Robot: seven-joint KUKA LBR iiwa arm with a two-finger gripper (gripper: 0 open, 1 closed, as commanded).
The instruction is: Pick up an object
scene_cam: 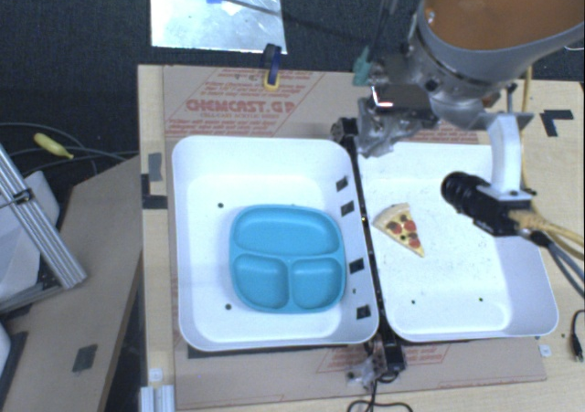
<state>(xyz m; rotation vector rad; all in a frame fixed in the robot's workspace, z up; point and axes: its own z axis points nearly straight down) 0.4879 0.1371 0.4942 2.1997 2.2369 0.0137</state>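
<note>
Where the arm (494,8) reaches in, you see the claw (377,134) low over the far left corner of the right bin (457,296), at the bin's far rim and beside the divide between the two bins. You cannot tell whether it is wide or narrow, because its tip is dark and blurred. The pizza slice (400,227) lies flat on the floor of the right bin, near the left wall and apart from the claw, its point toward the near right corner. In the left bin (206,186) a blue divided plate (286,258) sits toward the near right corner, close to the right wall.
</note>
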